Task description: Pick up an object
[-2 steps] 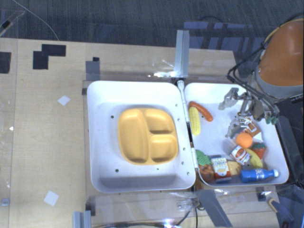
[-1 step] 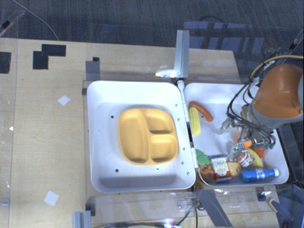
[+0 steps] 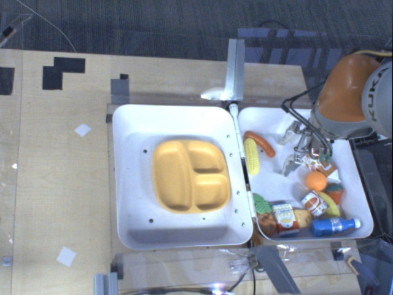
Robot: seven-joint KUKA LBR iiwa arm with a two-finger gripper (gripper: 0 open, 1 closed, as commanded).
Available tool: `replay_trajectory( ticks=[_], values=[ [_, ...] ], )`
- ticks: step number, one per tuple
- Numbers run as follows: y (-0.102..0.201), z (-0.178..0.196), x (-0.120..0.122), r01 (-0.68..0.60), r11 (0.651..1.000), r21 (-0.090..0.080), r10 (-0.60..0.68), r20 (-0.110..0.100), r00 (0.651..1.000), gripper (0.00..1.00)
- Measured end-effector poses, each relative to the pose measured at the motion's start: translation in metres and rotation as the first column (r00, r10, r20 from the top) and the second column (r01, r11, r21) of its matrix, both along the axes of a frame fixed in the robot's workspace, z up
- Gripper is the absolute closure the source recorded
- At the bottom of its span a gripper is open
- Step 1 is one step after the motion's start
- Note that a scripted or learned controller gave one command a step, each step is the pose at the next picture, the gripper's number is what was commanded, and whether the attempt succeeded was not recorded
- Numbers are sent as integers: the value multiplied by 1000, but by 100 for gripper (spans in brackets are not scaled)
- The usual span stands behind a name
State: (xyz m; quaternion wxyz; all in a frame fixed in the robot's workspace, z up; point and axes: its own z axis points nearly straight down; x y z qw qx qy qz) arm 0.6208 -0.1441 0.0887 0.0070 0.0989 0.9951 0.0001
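Observation:
The right bin point(image 3: 270, 183) holds several toy foods: a red sausage point(image 3: 260, 143), a corn cob point(image 3: 252, 155), an orange point(image 3: 316, 181), a small can point(image 3: 314, 203), a blue bottle point(image 3: 331, 227), a carton point(image 3: 284, 214), green leaves point(image 3: 262, 204) and a banana point(image 3: 332, 206). My gripper point(image 3: 305, 152) hangs low over the bin's upper right part, just above the orange, with metal fingers pointing down-left. A small red and white item point(image 3: 322, 160) lies beside it, partly hidden. Nothing visible sits between the fingers.
The left bin point(image 3: 132, 226) carries a yellow divided plate point(image 3: 189, 175) in its middle. A metal post point(image 3: 235, 71) stands at the back between the bins. Cables point(image 3: 301, 106) loop by the wrist. The wooden bench point(image 3: 55, 183) stretches to the left.

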Motion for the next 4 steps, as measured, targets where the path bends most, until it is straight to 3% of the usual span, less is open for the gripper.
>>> replay_trajectory(
  ticks=[1,2,3,4],
  values=[
    [-50,0,-8,-474,880,-7,474,-3,881,0],
    [-27,5,-39,-111,994,0,111,-5,994,0],
    [-49,1,-103,286,958,3,-286,0,958,0],
    [-39,0,-70,479,878,4,-479,-2,878,0]
  ],
)
